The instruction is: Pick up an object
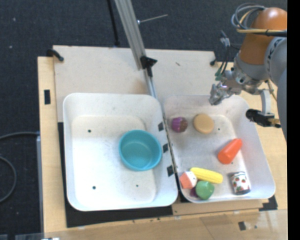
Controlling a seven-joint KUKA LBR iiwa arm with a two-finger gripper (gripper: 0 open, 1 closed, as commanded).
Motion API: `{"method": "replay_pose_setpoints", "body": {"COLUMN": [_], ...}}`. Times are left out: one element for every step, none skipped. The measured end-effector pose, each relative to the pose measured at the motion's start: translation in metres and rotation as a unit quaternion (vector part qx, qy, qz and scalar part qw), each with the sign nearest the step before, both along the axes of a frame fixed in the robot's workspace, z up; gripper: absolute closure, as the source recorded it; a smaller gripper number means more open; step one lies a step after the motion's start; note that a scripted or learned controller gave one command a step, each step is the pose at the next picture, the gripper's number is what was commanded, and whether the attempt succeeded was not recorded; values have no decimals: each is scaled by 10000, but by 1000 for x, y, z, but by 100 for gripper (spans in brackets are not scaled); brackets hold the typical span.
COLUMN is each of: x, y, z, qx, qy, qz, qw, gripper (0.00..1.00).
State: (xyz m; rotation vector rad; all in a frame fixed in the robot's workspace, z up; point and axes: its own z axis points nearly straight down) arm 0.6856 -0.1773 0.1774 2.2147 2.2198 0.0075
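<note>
Nearest you, right bin [262,184]: glossy green pear [204,189], yellow banana [206,175], small printed can [239,182]. Mid-bin, a smooth orange cone-shaped piece [229,151]. Farther back, a matte tan round disc [204,123] beside a purple lump [178,124]. The gripper [217,95] hovers over the far rim, near the disc, apart from it. You cannot tell its opening. Left bin [90,109]: teal bowl [140,150].
</note>
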Motion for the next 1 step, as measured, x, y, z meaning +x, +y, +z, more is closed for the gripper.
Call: {"method": "replay_pose_setpoints", "body": {"x": [1], "y": [10], "z": [56], "qx": [1], "qy": [-4], "qz": [10], "qw": [10000], "gripper": [100]}}
